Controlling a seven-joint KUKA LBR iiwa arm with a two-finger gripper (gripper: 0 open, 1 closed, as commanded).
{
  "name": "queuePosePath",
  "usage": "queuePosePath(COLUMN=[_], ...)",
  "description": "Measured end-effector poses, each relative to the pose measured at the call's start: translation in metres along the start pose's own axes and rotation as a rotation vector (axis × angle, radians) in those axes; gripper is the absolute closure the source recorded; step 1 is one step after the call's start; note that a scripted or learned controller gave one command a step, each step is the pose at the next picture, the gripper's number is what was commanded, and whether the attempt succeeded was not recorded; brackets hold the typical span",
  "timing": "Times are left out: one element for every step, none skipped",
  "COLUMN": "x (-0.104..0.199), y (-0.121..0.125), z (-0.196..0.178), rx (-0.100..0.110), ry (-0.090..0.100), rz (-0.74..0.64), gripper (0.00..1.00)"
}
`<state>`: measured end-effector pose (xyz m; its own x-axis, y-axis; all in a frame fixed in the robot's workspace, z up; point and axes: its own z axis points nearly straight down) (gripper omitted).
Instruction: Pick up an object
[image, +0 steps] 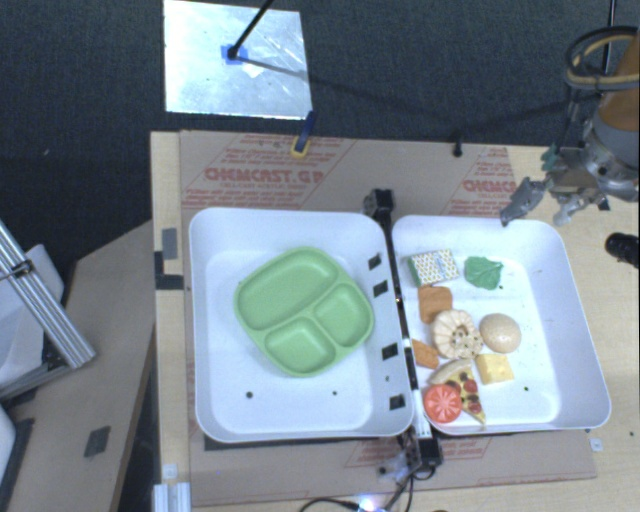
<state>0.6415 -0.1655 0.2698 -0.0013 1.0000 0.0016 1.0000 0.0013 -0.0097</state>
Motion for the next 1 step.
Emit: queuePosePath(x=[0.0006], y=[0.0018], z=[-0.0076], rx=[-0.011], ry=[-0.002], rz=[-0.002], gripper=[0.0])
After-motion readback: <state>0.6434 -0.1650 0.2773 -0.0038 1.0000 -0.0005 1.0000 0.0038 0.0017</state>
